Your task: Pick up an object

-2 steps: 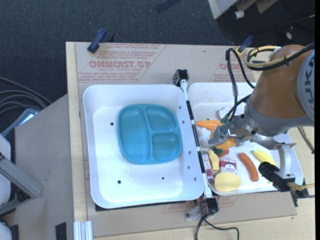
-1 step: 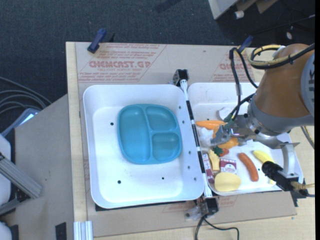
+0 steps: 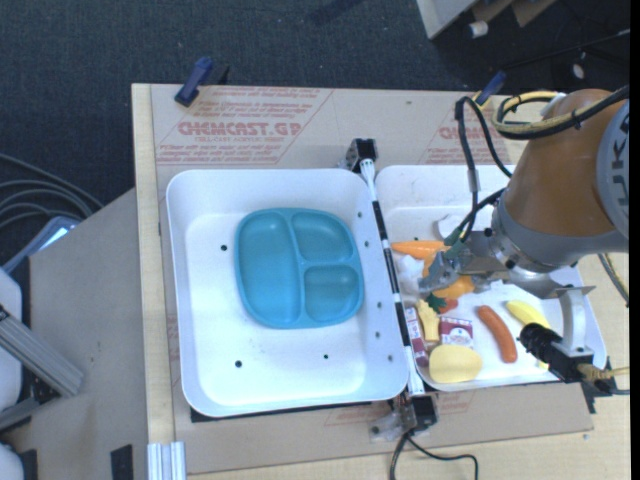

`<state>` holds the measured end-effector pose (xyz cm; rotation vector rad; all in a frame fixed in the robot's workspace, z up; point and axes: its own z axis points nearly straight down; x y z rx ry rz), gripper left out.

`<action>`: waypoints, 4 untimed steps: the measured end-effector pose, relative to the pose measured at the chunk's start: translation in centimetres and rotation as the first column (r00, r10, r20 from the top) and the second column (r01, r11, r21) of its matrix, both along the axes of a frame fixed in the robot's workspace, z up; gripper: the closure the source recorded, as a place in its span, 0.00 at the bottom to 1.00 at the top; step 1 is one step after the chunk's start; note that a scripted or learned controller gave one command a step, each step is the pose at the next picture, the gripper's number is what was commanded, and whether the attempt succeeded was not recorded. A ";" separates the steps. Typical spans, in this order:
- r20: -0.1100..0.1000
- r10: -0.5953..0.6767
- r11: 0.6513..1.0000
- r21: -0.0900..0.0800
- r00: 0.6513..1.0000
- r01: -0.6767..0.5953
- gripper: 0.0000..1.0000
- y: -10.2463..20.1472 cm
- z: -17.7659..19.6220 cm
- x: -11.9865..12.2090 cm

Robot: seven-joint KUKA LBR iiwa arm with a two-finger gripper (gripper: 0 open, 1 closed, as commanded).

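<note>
My gripper (image 3: 442,272) is down in the right bin (image 3: 420,183), near its left wall. It hangs over a small orange piece (image 3: 456,289) with a bit of green beside it. An orange carrot (image 3: 418,249) lies just behind the gripper. Toward the front of it lie a yellow block (image 3: 428,321), a red and white box (image 3: 456,330) and a pale yellow rounded piece (image 3: 453,365). A red sausage (image 3: 497,332) and a yellow banana (image 3: 526,314) lie to the right. The arm hides the back right of this bin.
The left bin (image 3: 200,298) holds a blue divided plate (image 3: 298,266), lying flat. A black clip (image 3: 361,152) sits at the back where the bins meet. The bins rest on a brown board (image 3: 250,118).
</note>
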<state>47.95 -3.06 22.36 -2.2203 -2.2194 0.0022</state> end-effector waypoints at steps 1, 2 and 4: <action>0.003 0.001 1.000 -0.001 1.000 -0.001 1.00 -0.1 1.2 0.0; 0.003 0.001 1.000 0.000 1.000 -0.001 1.00 4.4 2.7 0.0; 0.000 0.000 1.000 0.000 1.000 0.000 1.00 1.1 2.2 -0.1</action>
